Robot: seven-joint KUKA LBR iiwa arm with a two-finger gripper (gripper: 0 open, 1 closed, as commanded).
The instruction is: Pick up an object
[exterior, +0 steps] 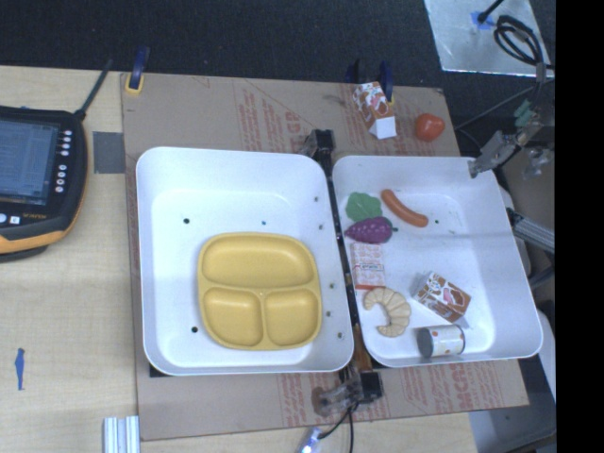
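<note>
1. Toy foods scattered in the right bin [517, 253], all lying toward 7 and 8 o'clock of the gripper [493, 156], which hangs over the bin's 1 o'clock corner, clear of every piece; cannot tell whether spread or closed.
2. Nearest the gripper: an orange sausage [404, 209], smooth and rod-shaped, lying slantwise at the bin's 11 o'clock side.
3. Just beside it, toward 9 o'clock: a flat green leaf [362, 205], with a knobbly purple bunch of grapes [369, 230] touching its 6 o'clock edge, both against the bin's wall.
4. At 6 o'clock of the grapes: a flat printed packet [368, 264], red and white, lying along the same wall.
5. Further toward 6 o'clock: a tan croissant [390, 310], curved and ridged, just beside the packet.
6. At 3 o'clock of the croissant: a small brown and white carton [442, 297], boxy, tipped on its side.
7. At the bin's 6 o'clock rim: a grey can [441, 342] lying on its side, near the carton.
8. In the left bin [189, 187]: a glossy yellow plate [260, 289] with three compartments and rounded corners.
9. On the cardboard sheet [245, 111] at 12 o'clock of the right bin: a second small carton [375, 109] and a round red tomato [429, 126], near each other.
</note>
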